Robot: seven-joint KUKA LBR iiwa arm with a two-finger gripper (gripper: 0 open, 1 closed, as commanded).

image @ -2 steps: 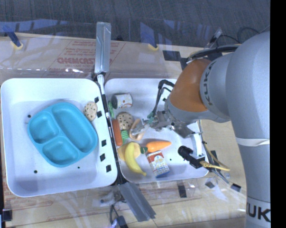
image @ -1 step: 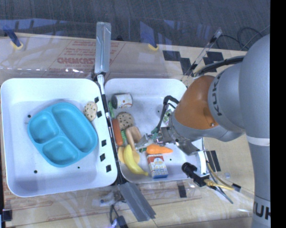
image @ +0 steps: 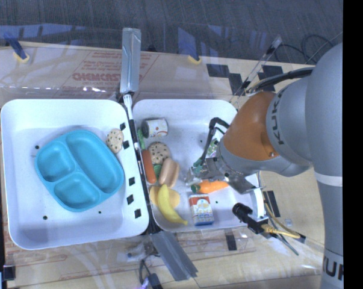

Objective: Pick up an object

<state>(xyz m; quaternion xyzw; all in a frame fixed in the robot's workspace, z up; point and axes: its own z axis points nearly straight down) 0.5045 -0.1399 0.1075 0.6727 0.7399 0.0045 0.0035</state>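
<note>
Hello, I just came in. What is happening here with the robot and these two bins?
A grey robot arm reaches into the right bin, its end effector low beside a carrot. A banana, a small carton and a can lie there too. The left bin holds a blue divided plate and a cookie. No grasp is visible.

On my grey arm point(image: 301, 122), beside the orange band point(image: 250, 131), white capital letters spell "KUKA", running sideways. The clear plastic sheet over the brown cardboard of the worktop point(image: 79, 71) carries large faded red lettering, reversed and too blurred to read. The small carton's point(image: 200, 210) label is too small to read.
</note>
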